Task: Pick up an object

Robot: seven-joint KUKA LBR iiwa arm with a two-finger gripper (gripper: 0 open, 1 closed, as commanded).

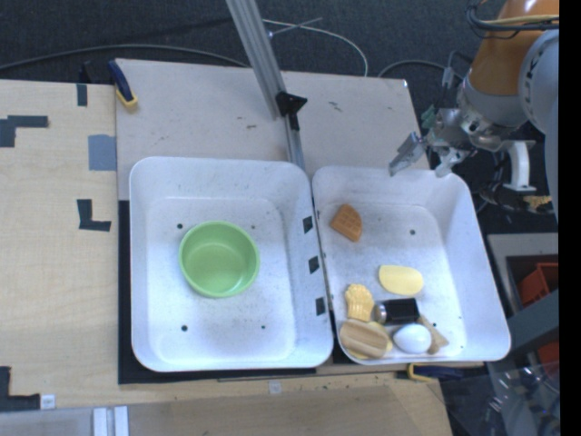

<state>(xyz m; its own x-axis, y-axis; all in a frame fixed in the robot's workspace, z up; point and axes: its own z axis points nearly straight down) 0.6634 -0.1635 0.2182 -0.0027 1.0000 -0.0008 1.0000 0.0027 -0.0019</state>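
Hand (422,157) open above right bin's (472,234) far rim

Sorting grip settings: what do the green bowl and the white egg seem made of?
Bowl: probably plastic, matte, even green with soft shading and no glare. Egg: smooth and slightly glossy, with a bright highlight; likely plastic, though the view cannot settle it.

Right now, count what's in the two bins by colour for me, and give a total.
Green: 1, the bowl
Orange-brown: 1, the wedge
Yellow: 2, the oval and the ridged piece
Tan: 1, the disc
Black: 1, the block
White: 1, the egg
Total: 7
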